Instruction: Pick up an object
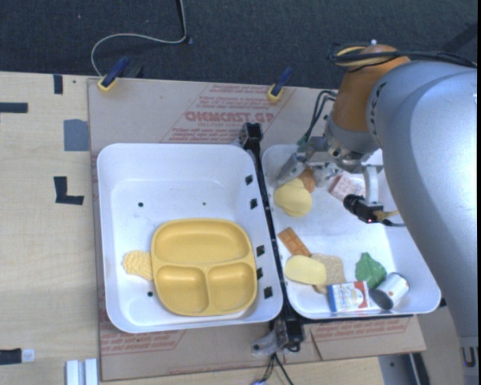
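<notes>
My gripper [301, 169] is low in the far left part of the right bin [407, 257], under the orange wrist band. Just below it lies a round yellow fruit [293, 200], with a small brown item [308, 180] against the gripper's tip. A red and white packet [345, 187] lies right of the gripper. Nearer the front are an orange stick [292, 240], a yellow oval piece [304, 269], a tan slice [330, 266], a green leafy item [370, 267], a small blue and red box [349, 297] and a silver can [390, 289].
The left bin [120, 175] holds a yellow divided plate [204, 265] and a yellow crinkled piece [136, 264] at its left. A black divider [260, 207] runs between the bins. The grey arm covers the right bin's right side.
</notes>
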### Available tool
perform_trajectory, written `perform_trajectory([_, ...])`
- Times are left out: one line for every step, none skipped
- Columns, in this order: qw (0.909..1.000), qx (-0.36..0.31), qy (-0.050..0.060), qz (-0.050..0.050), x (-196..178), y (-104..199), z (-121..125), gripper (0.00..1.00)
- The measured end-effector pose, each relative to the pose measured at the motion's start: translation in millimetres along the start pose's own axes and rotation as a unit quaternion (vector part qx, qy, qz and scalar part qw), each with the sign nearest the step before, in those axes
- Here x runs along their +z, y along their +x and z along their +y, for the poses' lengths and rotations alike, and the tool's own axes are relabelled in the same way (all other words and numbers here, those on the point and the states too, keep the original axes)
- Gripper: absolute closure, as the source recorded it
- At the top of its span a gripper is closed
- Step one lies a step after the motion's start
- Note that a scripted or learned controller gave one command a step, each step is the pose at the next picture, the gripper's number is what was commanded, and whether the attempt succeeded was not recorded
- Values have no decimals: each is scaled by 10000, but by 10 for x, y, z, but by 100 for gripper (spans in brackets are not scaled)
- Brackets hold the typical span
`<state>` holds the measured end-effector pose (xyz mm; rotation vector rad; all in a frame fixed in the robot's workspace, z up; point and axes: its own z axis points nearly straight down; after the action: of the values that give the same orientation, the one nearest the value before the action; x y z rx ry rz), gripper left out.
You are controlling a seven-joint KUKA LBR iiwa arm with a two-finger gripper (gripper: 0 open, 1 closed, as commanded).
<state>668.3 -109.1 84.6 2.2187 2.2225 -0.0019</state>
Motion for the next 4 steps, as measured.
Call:
perform_trajectory([10000, 1, 4, 1, 2, 97, -1, 0])
perform_trajectory([10000, 4, 3, -1, 2, 112, -1, 0])
perform_trajectory([10000, 7, 12, -13, 2, 134, -6, 0])
perform_trajectory([10000, 5, 14, -9, 3, 131, -6, 0])
